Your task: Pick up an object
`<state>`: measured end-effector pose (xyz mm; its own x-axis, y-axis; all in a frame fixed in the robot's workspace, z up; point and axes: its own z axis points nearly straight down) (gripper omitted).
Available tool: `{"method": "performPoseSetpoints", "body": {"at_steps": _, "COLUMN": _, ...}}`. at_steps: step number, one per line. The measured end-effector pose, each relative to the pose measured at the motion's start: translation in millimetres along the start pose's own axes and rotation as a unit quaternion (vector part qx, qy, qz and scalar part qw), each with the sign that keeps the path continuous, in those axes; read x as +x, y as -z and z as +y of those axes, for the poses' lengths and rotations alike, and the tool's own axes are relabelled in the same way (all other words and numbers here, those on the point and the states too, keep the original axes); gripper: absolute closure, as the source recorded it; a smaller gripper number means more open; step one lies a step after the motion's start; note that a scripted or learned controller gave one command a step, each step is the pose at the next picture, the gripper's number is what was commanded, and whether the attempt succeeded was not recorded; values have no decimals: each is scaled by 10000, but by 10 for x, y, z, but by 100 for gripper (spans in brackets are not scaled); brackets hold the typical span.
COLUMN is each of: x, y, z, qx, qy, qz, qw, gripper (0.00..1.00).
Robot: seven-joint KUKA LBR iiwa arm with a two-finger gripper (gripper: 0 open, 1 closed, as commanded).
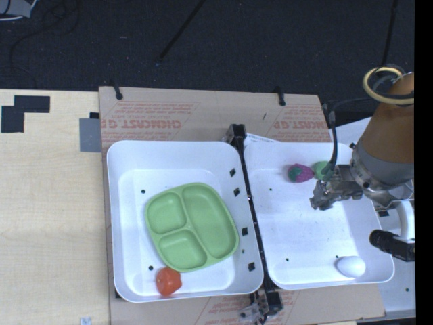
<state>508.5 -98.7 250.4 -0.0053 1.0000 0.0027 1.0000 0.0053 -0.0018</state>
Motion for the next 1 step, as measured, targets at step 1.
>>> {"method": "performPoseSetpoints", "body": {"at_steps": 1, "x": 412, "y": -7, "z": 140, "qx": 2, "qy": -8, "qz": -6, "qw": 10000, "gripper": 100}}
